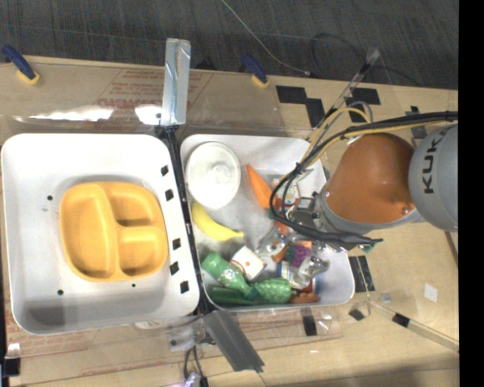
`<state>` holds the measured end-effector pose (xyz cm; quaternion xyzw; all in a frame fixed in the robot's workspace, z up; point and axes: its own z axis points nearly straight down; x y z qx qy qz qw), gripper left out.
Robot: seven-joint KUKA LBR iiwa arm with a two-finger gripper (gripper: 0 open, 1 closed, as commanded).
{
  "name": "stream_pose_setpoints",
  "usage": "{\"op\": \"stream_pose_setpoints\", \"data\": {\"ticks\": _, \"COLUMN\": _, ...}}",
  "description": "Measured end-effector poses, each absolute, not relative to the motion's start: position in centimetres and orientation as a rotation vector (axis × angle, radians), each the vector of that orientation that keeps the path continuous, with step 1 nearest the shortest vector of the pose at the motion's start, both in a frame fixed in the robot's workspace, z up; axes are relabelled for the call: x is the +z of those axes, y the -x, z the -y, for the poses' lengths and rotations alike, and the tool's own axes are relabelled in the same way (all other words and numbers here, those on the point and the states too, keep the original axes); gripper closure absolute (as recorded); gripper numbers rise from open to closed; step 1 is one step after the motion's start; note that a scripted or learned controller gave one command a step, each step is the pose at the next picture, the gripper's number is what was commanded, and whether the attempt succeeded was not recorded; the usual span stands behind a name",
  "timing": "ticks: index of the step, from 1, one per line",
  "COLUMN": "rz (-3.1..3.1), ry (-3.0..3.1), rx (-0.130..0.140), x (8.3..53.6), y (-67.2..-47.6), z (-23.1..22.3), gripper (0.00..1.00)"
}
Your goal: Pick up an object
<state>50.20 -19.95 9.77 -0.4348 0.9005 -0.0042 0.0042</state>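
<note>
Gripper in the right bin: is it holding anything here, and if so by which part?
Cannot be told. The gripper is down among the clutter in the right bin, its tips hidden by the wrist and the toys.

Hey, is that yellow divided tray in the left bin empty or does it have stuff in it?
Empty. The yellow tray shows bare compartments; the toys lie in the right bin.

Robotics laboratory: industrial robot arm (436, 176) with loose cables (339, 127), two white bins (24, 216) clamped to cardboard-covered table (105, 87).
</note>
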Motion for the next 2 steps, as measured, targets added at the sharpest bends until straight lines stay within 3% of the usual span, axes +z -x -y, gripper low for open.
{"op": "stream_pose_setpoints", "data": {"ticks": 1, "rz": -2.630, "ry": 1.706, "rx": -0.010, "x": 9.8, "y": -57.8, "z": 20.7, "gripper": 0.00}}
{"op": "stream_pose_setpoints", "data": {"ticks": 2, "rz": -2.351, "ry": 2.077, "rx": -0.010, "x": 9.8, "y": -63.4, "z": 20.8, "gripper": 0.00}}
